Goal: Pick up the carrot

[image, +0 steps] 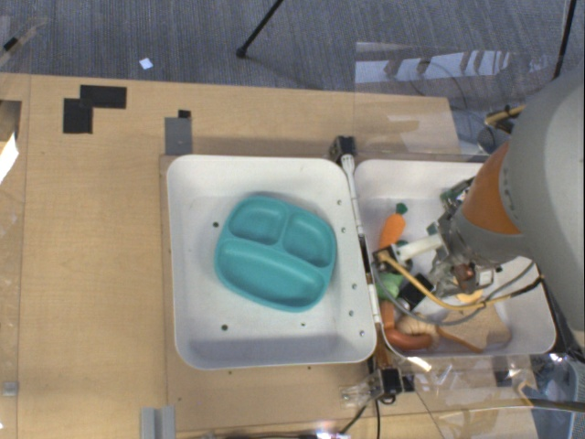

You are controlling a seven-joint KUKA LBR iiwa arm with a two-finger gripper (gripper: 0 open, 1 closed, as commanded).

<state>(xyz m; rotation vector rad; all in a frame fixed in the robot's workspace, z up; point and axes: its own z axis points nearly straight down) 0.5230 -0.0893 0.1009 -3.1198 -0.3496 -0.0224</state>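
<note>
Camera view looks down at a slant on a wooden bench (91, 273) with two white bins set side by side. I take the carrot (393, 228) as my landmark: it lies in the right bin (416, 179), close to that bin's left wall, small and orange with a green tuft at its upper end, tilted slightly. Nothing is touching it from above. Just right of the carrot hangs the grey arm (548, 154), its orange band (489, 208) level with the carrot. Below that band, down and to the right of the carrot, sits the gripper (454, 268) among loose yellow and white cables; from where I stand it is too cluttered to judge how it is set, and I cannot see anything held in it. Directly below the carrot there is a green object (390, 286), and further below that a brownish-orange item (409, 335) against the bin's lower wall. Well to the left of the carrot, across the dividing walls, the left bin (196, 337) holds a teal divided plate (276, 252), lying flat near the middle, three compartments showing.
</note>
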